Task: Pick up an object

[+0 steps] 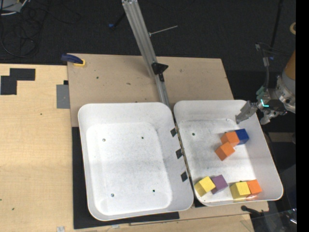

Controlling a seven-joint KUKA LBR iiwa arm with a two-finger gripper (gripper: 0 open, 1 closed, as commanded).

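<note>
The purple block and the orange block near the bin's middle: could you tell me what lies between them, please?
Only bare white floor of the right bin separates the purple block from the orange block, seen in the camera view.

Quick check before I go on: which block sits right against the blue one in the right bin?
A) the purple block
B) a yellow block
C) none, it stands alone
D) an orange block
D: the blue block touches an orange block on its left side, up near the gripper.

Left bin [96,129]: floor bare, open from above. Right bin [203,111]: blocks [231,144] crowd the middle right and the near edge; far-left floor open. Slanted metal rail [145,42] crosses behind both bins.
</note>
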